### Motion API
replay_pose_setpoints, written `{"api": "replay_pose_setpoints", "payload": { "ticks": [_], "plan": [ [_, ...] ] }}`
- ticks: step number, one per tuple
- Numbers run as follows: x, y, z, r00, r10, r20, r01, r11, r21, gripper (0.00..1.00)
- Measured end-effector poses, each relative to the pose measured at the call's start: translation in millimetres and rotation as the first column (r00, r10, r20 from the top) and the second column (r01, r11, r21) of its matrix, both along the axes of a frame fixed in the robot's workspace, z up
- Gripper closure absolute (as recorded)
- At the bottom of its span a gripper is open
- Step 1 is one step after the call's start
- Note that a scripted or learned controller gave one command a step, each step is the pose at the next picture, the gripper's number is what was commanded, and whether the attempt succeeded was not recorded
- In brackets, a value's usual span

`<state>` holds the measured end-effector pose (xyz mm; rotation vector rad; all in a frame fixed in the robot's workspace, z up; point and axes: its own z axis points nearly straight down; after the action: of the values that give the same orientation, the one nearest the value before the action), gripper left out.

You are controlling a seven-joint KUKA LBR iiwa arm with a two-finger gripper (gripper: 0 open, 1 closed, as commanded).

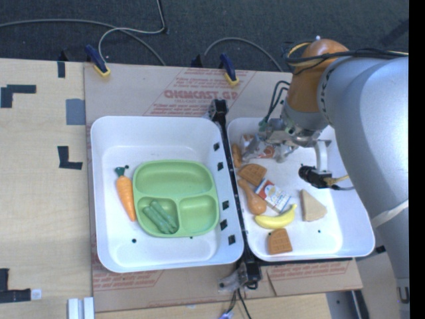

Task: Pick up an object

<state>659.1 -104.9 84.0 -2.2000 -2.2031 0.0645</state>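
My gripper [265,153] is low over the back left corner of the right bin [345,234]. It is open, with its fingers spread over a small orange and white item [267,151], and nothing shows held between them. Just in front of it lie a brown biscuit-like piece [252,174], an orange sausage shape [252,199], a small red and white carton [273,195], a yellow banana [276,219], a pale cheese wedge [312,207] and a brown cracker [279,242].
The left bin [106,138] holds a green divided tray [176,178] with green beans [159,216] in one compartment, and a carrot [125,196] beside it. A black divider [228,178] runs between the bins. The grey arm [372,125] covers the right side.
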Motion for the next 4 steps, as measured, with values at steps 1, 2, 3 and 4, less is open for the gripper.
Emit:
{"api": "replay_pose_setpoints", "payload": {
  "ticks": [1, 2, 3, 4],
  "plan": [
    [2, -21, -1, 1.0, 0.006, 0.004, -0.007, 1.0, 0.019, 0.0],
    [3, -5, 22, 1.0, 0.001, 0.019, -0.001, 1.0, 0.01, 0.0],
    [9, -68, 70, 0.999, -0.002, 0.049, 0.001, 1.0, 0.008, 0.0],
    [9, -35, 10, 0.999, -0.001, 0.048, 0.0, 1.0, 0.008, 0.0]
  ]
}}
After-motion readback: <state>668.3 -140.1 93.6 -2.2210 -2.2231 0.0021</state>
